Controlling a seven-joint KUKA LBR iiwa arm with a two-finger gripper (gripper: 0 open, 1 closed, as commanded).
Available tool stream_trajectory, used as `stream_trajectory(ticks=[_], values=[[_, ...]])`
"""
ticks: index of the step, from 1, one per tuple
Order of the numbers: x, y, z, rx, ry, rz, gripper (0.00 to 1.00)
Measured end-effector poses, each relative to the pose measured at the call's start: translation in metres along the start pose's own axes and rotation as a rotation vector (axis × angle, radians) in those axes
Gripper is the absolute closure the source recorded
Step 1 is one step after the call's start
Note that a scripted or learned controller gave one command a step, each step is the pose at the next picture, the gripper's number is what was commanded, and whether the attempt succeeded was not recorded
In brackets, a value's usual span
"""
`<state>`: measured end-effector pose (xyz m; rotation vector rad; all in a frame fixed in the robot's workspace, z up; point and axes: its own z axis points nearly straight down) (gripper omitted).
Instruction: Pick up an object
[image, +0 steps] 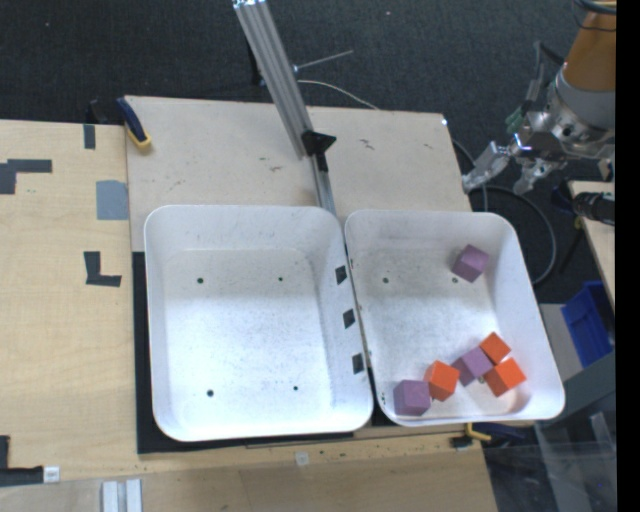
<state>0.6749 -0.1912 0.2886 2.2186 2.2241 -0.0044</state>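
In the right bin (520, 260) a purple cube (469, 262) lies alone near the far right wall. A cluster sits at the bin's near right corner: a purple cube (411, 397), an orange cube (442, 379), a smaller purple cube (473, 364) and two orange cubes (494, 349) (507, 376). My gripper (503, 176) hangs outside the bins, above the bench beyond the right bin's far right corner. It is open, with nothing between its fingers.
The left bin (160, 300) adjoins the right bin along a shared middle wall. A slanted metal rail (285, 90) runs from the top down to the bins' junction. A blue box (590, 320) stands off the bench at right. Cables lie near the gripper.
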Motion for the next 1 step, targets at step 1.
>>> stream_trajectory(ticks=[1], values=[[-0.0126, -0.0349, 0.1231, 0.009, 0.003, 0.002, 0.0]])
